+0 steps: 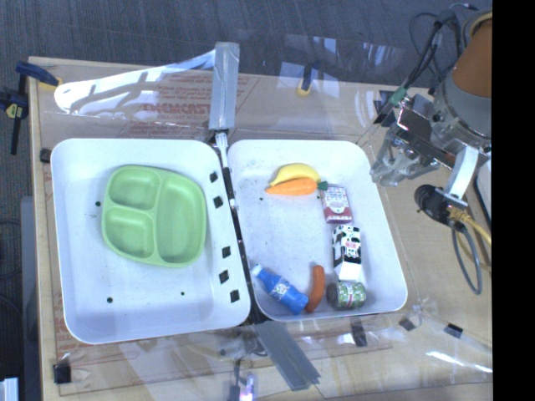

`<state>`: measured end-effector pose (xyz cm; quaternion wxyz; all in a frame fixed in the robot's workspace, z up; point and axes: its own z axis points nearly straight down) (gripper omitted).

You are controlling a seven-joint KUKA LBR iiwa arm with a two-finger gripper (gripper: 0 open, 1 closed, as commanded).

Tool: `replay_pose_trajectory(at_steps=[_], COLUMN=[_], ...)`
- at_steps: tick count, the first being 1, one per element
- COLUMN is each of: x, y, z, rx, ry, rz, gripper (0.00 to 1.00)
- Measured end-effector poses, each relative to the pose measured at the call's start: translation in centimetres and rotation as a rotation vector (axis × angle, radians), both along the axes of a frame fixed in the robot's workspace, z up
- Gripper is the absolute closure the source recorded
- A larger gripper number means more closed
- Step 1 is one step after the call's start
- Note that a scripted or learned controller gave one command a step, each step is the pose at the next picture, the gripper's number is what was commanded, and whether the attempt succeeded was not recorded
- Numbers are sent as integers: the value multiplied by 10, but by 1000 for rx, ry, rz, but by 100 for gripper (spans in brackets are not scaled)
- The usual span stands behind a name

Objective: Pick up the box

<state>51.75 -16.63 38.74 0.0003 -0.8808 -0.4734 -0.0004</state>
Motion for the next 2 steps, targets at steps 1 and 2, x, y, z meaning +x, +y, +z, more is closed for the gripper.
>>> replay_pose_trajectory(at_steps=[1, 2], x=[0, -31], y=[1, -5], z=[-1, -111], rx=[1, 1], ry=[2, 6], rz=[1, 142], gripper=[0, 0])
